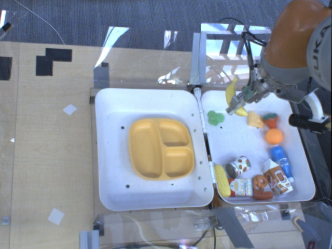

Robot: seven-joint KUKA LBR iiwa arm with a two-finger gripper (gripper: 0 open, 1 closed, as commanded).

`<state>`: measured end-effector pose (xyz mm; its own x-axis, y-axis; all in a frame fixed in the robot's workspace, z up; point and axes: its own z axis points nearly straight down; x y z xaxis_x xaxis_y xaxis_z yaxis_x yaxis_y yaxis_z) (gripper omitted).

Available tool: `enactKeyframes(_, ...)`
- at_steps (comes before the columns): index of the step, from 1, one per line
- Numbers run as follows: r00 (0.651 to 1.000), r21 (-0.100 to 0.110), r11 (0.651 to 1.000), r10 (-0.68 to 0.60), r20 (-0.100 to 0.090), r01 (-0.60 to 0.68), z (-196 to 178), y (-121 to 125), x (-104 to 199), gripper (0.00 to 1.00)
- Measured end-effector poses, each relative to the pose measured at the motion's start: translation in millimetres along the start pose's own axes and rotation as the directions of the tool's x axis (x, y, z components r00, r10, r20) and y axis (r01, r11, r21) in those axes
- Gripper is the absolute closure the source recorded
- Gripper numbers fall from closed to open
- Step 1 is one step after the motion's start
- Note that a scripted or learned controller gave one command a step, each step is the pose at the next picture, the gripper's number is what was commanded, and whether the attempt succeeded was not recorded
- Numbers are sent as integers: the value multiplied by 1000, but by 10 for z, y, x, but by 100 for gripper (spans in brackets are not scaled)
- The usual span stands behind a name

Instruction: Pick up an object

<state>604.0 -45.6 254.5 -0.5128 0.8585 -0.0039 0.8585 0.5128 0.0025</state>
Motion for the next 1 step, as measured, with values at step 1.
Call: enactKeyframes(1, 904, 5, 904, 427, -2, -427, 183, -21, 188, 100)
